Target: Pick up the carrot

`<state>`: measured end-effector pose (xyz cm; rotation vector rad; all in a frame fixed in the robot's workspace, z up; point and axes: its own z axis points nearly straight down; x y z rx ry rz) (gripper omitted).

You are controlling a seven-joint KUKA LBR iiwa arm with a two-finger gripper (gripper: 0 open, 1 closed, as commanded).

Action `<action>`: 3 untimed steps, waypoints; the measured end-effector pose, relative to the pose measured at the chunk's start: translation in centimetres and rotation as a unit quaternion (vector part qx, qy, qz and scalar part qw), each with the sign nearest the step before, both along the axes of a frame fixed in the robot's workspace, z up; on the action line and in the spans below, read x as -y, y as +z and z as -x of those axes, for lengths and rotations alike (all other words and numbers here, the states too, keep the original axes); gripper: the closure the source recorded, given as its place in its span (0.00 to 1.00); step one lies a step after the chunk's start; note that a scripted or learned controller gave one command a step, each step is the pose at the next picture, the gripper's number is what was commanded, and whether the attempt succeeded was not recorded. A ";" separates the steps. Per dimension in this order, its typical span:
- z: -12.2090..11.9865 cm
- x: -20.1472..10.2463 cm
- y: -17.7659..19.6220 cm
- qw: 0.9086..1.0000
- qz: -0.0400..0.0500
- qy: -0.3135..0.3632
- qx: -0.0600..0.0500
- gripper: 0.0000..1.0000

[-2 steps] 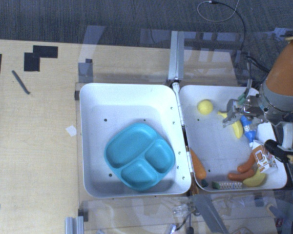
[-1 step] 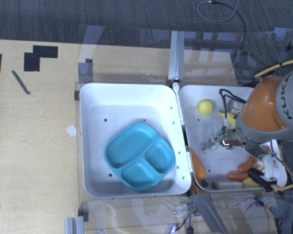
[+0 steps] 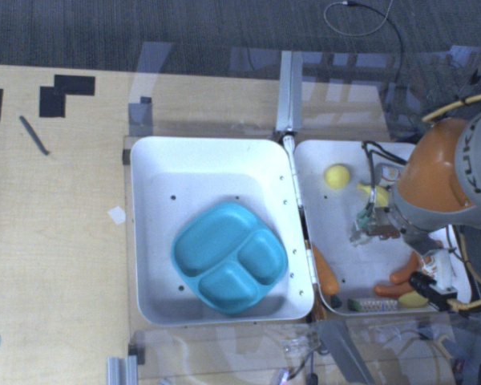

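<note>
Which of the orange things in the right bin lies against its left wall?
The carrot, alone along that wall; the other orange piece lies by the bin's lower right corner.

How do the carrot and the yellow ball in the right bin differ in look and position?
The carrot is orange and elongated, while the yellow ball is round. The carrot lies against the right bin's left wall near its front corner; the yellow ball sits toward the back, away from the wall. The ball is nearer the gripper than the carrot is. Both rest in the same bin, and neither is between the gripper's fingers.
</note>
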<state>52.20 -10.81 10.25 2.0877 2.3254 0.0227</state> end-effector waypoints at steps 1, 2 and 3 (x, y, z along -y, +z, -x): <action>-2.2 4.4 -1.2 0.986 -0.003 -0.166 -0.005 1.00; -2.2 4.6 -1.3 0.986 -0.001 -0.168 -0.004 0.00; 1.3 5.8 -1.2 0.978 -0.005 -0.209 -0.004 0.00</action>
